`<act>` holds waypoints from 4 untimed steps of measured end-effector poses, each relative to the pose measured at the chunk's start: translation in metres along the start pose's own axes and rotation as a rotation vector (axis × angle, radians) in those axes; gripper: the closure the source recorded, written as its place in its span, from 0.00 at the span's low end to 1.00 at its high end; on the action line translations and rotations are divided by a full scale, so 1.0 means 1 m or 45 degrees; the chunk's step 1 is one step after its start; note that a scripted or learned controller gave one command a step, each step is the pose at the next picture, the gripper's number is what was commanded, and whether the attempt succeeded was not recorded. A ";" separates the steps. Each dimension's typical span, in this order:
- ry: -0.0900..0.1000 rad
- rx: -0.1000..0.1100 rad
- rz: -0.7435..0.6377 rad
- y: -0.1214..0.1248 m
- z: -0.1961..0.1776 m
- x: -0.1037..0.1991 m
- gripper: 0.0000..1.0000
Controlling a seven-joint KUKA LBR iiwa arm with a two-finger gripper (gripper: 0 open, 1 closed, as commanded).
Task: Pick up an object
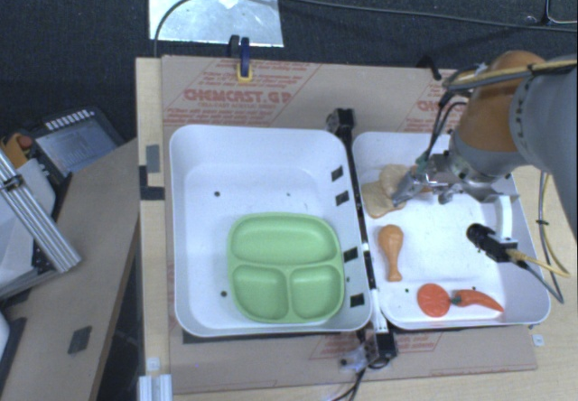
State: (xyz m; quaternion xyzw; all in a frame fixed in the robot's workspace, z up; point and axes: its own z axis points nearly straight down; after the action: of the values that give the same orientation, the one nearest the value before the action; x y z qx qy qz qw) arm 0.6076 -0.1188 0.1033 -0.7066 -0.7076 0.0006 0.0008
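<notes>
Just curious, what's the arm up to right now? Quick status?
Gripper low in right bin, at beige piece. Nothing visibly held. Drumstick, tomato, carrot lie nearby.

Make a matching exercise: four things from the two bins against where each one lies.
Things:
1. green three-compartment plastic tray
2. brown toy chicken drumstick
3. red toy tomato
4. pale beige toy piece

Places:
A. right bin, near front edge
B. left bin
C. right bin, back left, by the gripper
D. right bin, left of middle

Pairs: 1-B, 2-D, 3-A, 4-C
</notes>
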 end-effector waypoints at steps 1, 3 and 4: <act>0.000 -0.007 0.001 0.002 0.016 0.000 0.00; -0.002 -0.013 -0.004 0.012 -0.061 0.000 1.00; -0.002 -0.011 -0.004 0.014 -0.102 0.000 1.00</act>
State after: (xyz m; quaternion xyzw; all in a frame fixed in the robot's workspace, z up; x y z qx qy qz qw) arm 0.6213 -0.1186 0.2056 -0.7055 -0.7087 -0.0019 -0.0027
